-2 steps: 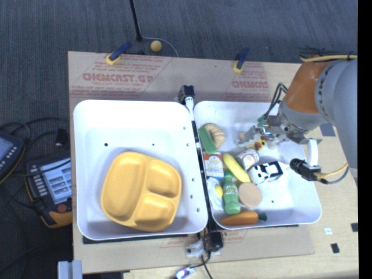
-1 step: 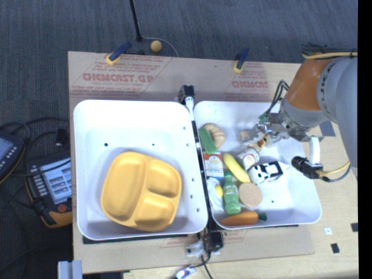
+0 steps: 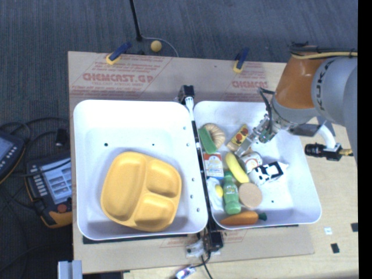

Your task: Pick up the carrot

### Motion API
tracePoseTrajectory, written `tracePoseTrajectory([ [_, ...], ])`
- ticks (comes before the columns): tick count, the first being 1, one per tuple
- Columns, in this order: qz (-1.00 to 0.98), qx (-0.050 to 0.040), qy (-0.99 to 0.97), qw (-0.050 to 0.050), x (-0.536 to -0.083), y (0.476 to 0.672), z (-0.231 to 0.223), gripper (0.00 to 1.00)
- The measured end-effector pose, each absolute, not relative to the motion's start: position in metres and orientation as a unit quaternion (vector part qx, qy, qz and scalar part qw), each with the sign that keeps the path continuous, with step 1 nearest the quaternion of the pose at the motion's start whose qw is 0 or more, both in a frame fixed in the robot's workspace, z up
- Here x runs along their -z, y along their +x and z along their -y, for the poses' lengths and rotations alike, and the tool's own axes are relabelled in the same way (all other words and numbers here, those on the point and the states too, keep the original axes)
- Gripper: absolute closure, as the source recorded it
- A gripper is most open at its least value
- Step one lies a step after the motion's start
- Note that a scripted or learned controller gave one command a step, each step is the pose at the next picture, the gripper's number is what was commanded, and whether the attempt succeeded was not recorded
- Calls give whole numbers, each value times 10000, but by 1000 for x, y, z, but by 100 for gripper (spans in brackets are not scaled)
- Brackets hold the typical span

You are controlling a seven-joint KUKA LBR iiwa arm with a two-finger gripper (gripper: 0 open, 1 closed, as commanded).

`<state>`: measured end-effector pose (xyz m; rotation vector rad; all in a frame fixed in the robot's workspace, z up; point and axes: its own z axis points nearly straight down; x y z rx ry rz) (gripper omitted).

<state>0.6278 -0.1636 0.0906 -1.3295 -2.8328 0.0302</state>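
Left bin [image 3: 87,156] holds a yellow divided tray [image 3: 141,190]. Right bin [image 3: 305,196] is crowded: green bottle [image 3: 231,194], banana [image 3: 236,167], round tan disc [image 3: 251,195]. Carrot [image 3: 239,218] lies flat against the near wall, just below bottle and disc. Gripper [image 3: 263,131] hovers over the bin's far part, well apart from the carrot; can't tell if it's open or closed. Risks: wall blocks one side, neighbours get grabbed or knocked instead, carrot rolls out.

Arm [image 3: 325,89] cut off at right edge
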Motion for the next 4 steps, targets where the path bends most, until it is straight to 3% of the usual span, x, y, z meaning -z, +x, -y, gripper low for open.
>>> tracePoseTrajectory([
  [1,9056,-25,-4240,-56,-90,633,159,0],
  [2,8160,-69,-5780,27,-89,658,139,0],
  [3,8159,-92,-5782,43,-97,657,140,100],
  [4,6368,9,-7710,-50,-89,647,119,100],
])
